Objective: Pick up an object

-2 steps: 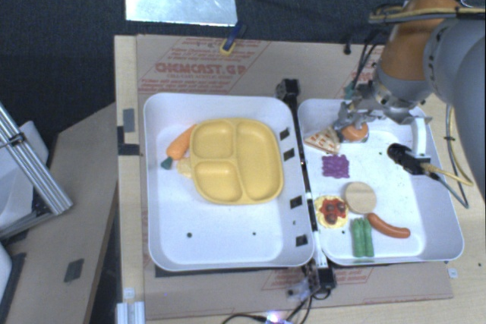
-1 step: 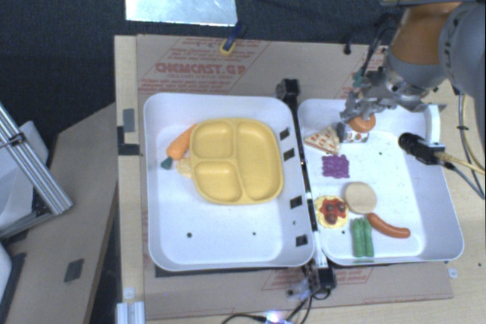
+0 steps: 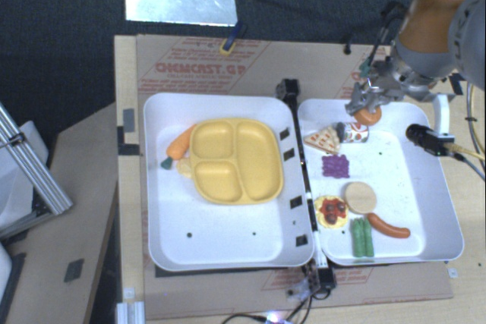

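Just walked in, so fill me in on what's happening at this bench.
A grey robot arm reaches in from the right, its gripper low over the far end of the right bin, right at a small orange piece. Whether it has hold of that piece can't be told. Toy food lies in the same bin: a pizza slice, a purple piece, a sausage and green beans. The left bin holds a yellow divided plate with a carrot beside it.
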`<state>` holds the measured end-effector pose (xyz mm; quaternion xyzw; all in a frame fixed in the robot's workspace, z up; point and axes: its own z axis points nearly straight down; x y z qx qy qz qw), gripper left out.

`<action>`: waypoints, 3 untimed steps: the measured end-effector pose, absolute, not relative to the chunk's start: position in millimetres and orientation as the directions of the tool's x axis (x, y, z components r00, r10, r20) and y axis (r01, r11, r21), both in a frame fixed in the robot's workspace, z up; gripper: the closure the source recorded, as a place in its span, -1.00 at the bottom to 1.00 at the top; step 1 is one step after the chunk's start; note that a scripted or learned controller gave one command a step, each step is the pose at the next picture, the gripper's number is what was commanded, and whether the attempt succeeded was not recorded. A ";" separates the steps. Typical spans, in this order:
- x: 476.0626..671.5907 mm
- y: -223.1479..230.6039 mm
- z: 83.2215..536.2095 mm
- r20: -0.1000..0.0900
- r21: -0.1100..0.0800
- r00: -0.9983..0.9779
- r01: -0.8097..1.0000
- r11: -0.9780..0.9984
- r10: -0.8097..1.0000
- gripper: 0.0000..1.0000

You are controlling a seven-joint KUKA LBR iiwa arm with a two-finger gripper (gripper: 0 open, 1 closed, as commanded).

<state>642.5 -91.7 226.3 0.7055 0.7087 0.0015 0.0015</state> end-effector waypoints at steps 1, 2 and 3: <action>665.2 -48.6 232.8 0.001 0.005 -0.009 1.000 0.009 1.000 1.00; 669.4 -33.3 234.5 0.000 0.003 -0.007 1.000 0.007 1.000 1.00; 671.2 -25.0 220.0 -0.001 0.002 -0.006 1.000 0.006 1.000 1.00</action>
